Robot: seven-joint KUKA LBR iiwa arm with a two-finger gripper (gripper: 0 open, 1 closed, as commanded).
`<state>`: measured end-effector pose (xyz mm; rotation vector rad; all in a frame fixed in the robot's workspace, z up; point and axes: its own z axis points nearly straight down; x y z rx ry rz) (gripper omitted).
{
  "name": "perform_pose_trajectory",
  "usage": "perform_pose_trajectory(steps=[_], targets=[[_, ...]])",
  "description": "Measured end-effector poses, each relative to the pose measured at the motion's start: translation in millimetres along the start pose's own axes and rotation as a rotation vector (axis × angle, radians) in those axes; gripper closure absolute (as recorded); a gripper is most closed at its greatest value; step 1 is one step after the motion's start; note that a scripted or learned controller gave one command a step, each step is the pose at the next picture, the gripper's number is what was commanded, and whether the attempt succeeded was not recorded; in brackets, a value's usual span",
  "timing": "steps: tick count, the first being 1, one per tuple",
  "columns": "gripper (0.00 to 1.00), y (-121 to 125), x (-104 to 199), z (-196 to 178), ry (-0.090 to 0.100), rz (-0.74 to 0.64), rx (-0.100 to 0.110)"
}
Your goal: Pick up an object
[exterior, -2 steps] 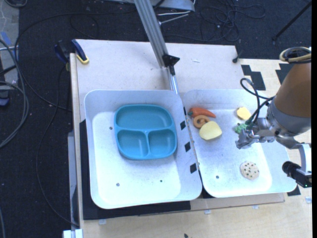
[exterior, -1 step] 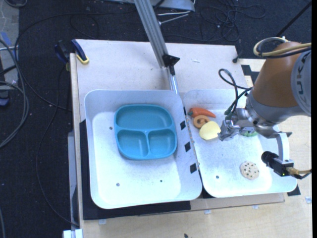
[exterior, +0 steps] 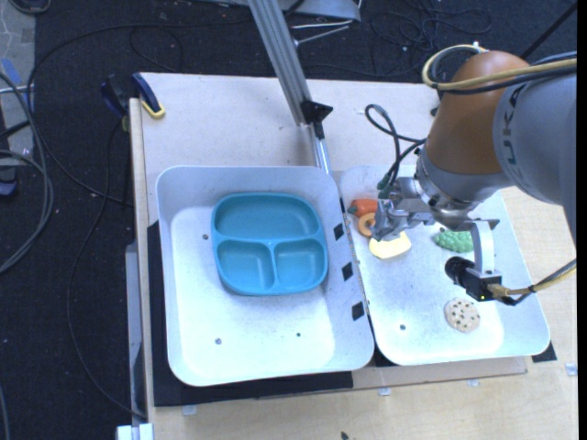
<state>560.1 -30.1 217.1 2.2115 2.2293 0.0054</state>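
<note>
Gripper (exterior: 389, 225) was poised low in the right bin (exterior: 431, 337), over a pale yellow piece (exterior: 391, 247).

Whether anything was clamped could not be told, the tips being masked by the gripper's own body. The yellow piece was seen lying flat on the bin floor near the left wall, just under the gripper; it was judged a light, stiff toy food, smooth and likely slippery, best taken across its narrow width rather than its flat face. An orange piece (exterior: 364, 207) was seen just beside it, close enough to be nudged. A green piece (exterior: 454, 240) lay to the right under the arm, and a cookie (exterior: 461, 314) well apart toward the front. A blue tray (exterior: 270, 243) was set in the left bin (exterior: 229, 356).
</note>
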Motion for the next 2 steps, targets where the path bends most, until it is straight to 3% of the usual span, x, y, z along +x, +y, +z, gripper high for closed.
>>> perform_pose_trajectory(steps=[2], targets=[[1.0,28.9,99.5,10.2,-0.001,0.0,0.001]])
